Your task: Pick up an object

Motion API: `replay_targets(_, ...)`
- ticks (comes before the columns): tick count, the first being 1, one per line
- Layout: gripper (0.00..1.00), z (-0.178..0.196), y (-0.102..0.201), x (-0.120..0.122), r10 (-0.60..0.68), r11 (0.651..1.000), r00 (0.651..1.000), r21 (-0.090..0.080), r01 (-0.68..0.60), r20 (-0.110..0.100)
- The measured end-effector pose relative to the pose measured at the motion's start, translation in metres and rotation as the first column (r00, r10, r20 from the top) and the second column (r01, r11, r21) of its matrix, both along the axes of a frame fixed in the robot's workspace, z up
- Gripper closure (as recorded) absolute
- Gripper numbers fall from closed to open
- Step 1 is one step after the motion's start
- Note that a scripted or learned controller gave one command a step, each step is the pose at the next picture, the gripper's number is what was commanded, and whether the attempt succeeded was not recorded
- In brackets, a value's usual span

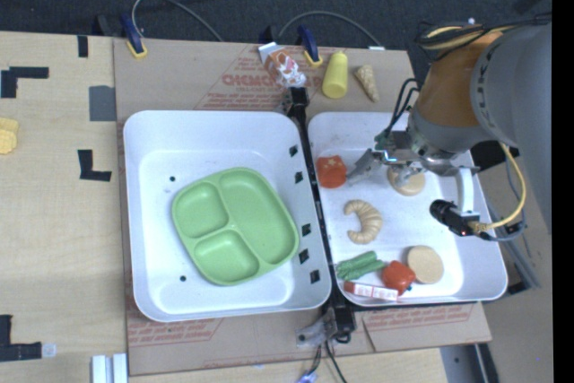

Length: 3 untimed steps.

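Yellow bottle (334,74) and cone (366,82) — behind bins.

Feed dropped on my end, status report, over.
Gripper low in right bin, fingers open, nothing between them. Red toy just left of fingertips, untouched. Croissant below, clear of the approach.

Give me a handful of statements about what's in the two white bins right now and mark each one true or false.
1. The green three-compartment plastic tray lies in the left white bin. True.
2. The tan croissant-shaped toy lies in the left bin. False: it lies in the right white bin.
3. The yellow plastic bottle stands inside the right bin. False: it lies on the brown cardboard beyond the bins.
4. The end effector is above the right bin. True.
5. The red tomato-like toy lies in the right bin near the divider. True.
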State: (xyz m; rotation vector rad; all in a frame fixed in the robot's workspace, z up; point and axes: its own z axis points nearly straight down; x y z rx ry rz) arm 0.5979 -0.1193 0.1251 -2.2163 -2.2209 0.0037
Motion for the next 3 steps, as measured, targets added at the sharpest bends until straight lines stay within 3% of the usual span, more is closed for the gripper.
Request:
replay_targets(1,0.00,-0.039,0.011,-0.038,-0.001,1.000,1.000,-0.002,0.001,0.007)
replay_targets(2,1.00,-0.029,0.010,-0.037,-0.001,1.000,1.000,-0.004,0.001,0.009)
replay_targets(3,1.00,0.060,0.088,-0.033,0.001,1.000,1.000,0.000,-0.001,0.005)
